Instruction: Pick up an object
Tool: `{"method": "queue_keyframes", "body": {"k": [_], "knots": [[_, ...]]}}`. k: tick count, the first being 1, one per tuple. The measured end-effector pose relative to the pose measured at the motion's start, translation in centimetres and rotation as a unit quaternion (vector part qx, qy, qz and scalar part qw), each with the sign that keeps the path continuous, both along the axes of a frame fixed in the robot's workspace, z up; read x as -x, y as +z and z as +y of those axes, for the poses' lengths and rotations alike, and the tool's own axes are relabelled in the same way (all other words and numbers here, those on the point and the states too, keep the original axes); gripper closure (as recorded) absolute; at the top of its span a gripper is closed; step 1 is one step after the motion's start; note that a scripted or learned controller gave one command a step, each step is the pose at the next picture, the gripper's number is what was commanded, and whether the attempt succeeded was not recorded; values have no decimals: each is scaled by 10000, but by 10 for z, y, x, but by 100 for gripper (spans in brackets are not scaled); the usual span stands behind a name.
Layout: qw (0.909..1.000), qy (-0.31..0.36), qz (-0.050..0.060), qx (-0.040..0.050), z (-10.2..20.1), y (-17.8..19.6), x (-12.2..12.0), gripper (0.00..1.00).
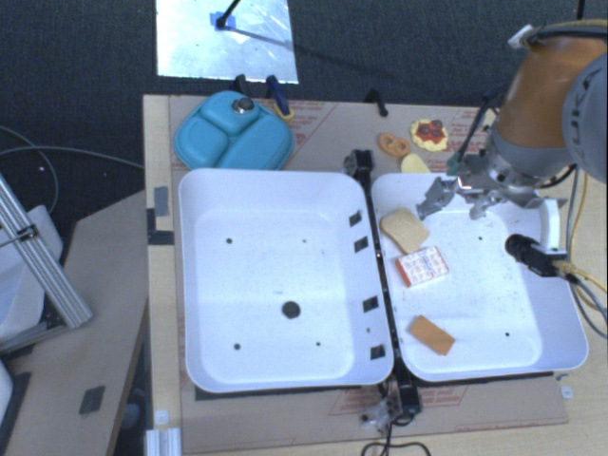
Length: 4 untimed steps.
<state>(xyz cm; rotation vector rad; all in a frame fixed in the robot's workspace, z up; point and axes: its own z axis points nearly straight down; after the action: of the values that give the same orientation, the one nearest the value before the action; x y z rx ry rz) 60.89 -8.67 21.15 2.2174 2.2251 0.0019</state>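
At right of frame, the gripper (pixel 458 200) hangs open, seemingly empty, above the right bin (pixel 560 345); next, descend onto the bread slice (pixel 405 229).

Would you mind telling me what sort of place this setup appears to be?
Most likely a robotics lab bench for grasping trials. Two shallow white bins, left bin and right bin, sit side by side on a board, toy food such as a bread slice lies in the right one, and the arm's end effector hangs above it.
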Motion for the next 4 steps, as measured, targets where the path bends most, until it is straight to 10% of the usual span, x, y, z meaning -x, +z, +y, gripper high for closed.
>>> {"method": "queue_keyframes", "body": {"k": [1, 2, 4], "knots": [[10000, 20, -32, 2, 39, -26, -63, 0], [10000, 17, -29, -2, 38, -15, -61, 100], [10000, 23, -21, -8, 140, 43, -30, 100]]}}
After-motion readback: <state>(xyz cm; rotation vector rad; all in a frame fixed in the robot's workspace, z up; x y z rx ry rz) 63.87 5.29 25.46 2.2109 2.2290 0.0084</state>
